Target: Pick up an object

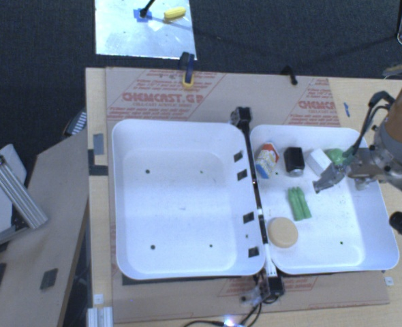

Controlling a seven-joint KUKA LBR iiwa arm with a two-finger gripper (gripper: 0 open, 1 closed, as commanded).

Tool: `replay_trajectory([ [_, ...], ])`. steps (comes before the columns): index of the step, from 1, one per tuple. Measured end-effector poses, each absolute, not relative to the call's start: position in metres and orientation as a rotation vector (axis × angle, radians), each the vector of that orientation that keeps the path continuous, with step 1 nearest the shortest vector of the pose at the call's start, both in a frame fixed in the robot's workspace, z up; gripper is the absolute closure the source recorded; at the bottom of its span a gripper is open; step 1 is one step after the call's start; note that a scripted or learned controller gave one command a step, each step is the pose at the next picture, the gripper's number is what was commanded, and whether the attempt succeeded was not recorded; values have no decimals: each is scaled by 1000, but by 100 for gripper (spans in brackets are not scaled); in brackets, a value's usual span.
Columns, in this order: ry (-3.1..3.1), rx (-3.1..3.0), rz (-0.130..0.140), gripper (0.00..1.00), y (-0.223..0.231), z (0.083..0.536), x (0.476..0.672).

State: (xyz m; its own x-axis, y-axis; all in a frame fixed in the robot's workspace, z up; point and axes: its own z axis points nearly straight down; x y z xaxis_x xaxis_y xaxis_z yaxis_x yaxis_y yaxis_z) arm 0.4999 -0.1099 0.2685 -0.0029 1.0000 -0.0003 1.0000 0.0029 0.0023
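We see the counter (153, 87), a light board printed with red lettering, carrying two shallow white bins side by side. The left bin (129, 138) is the wider of the two, and its floor shows a few small dark holes. The right bin (375, 254) touches it along a dark strip of clips running down the shared edge.

The arm (400, 138) reaches in from the right, grey with an orange band at the top of what we can see, its wrist hanging over the right bin's far right side. The gripper (326, 180) points left and slightly down over that bin's upper middle; from this angle we cannot tell how its jaws stand, and we see nothing between them.

All the loose objects lie in the right bin. A round tan disc (283, 232) sits near the left wall, toward the front. A green ribbed piece (298, 204) lies just behind it, nearer the middle. A red and white object (266, 159) rests in the back left corner, with a black block (294, 160) just beside it. A white block (317, 160) lies right of that, close by the gripper, and a small green object (335, 156) lies next to it, partly hidden by the wrist.
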Motion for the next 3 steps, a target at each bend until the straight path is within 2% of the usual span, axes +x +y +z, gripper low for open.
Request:
replay_trajectory([
  [1,2234,2218,-4,0,-71,180,486],
  [2,2223,2225,-4,0,-83,97,485],
  [3,2222,2218,4,100,-82,111,488],
])
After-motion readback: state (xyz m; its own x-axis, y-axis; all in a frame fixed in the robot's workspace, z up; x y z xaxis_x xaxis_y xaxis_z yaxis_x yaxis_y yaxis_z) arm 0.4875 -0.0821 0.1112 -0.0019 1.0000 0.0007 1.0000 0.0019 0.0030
